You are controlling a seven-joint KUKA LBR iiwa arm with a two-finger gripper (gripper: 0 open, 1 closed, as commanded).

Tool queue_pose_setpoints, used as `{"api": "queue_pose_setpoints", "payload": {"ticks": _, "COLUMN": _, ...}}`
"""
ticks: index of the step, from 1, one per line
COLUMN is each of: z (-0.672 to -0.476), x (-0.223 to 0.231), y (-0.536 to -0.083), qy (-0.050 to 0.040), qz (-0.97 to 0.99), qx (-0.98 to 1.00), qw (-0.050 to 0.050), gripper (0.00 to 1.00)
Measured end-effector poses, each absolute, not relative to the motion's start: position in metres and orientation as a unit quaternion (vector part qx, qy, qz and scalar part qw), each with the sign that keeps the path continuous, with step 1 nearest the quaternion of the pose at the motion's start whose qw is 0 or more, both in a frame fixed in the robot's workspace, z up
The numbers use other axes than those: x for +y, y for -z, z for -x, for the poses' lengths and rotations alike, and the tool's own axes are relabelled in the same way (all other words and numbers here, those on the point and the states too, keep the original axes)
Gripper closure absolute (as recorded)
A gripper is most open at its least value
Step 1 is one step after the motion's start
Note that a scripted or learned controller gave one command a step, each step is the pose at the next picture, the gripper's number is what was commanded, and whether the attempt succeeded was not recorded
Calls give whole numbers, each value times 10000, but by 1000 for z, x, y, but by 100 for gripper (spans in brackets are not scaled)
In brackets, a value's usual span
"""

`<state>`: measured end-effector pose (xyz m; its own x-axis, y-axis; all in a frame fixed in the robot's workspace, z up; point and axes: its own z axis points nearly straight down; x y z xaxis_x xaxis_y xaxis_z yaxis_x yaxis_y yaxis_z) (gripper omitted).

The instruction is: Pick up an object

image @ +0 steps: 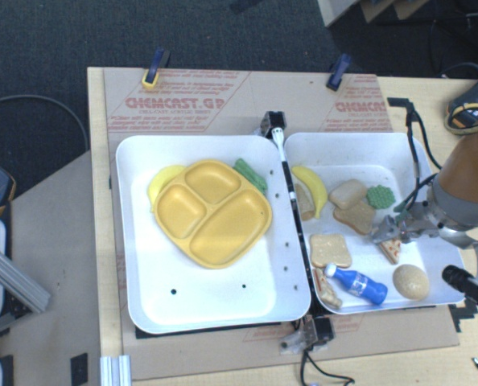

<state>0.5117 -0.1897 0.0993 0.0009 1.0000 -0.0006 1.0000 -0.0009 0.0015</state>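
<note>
Robot jaws (390,236) hang low in the right bin (339,147), directly over a pizza slice toy (390,250); whether they are spread or closed cannot be told. Toast (330,250) and a blue bottle (360,284) crowd just beside, so a closing grip may slip off the thin slice.

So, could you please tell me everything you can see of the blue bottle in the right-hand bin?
The blue bottle is small, looks plastic, with a white cap and a pale band behind the neck. It lies on its side on the floor of the right bin, near the front wall, cap towards the bread slice. A beige roundish piece sits just right of its base. The gripper is apart from it.
</note>
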Motion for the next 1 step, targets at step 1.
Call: {"api": "queue_pose_setpoints", "payload": {"ticks": 1, "z": -509, "x": -186, "y": -143, "qy": -10, "qz": -7067, "qx": 7075, "qw": 29, "gripper": 100}}
